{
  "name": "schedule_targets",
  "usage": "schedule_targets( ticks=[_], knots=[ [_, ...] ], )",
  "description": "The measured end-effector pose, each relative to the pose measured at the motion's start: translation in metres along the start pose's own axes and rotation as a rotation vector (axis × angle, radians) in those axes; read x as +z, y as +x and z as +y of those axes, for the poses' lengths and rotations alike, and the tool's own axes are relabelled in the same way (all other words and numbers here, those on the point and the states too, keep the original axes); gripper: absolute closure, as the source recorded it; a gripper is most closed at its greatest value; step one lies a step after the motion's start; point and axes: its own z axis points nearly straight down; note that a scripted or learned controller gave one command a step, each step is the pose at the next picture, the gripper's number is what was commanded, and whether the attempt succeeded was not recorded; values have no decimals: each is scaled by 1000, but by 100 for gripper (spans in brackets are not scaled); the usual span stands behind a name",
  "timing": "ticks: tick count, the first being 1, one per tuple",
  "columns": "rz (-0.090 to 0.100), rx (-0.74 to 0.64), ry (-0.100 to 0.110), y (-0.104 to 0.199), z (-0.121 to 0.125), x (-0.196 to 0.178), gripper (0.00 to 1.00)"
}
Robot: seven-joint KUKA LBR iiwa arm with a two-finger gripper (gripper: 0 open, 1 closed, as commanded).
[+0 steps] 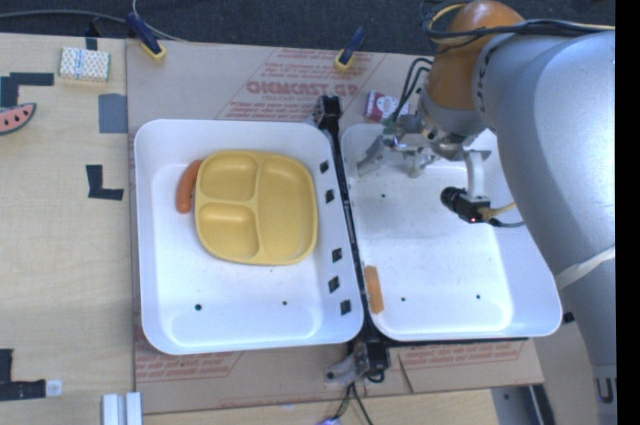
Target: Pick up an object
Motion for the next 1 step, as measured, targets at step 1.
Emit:
schedule_targets(
  ticks=[1],
  knots=[
    [-3,0,0,-1,0,-10,100]
  ],
)
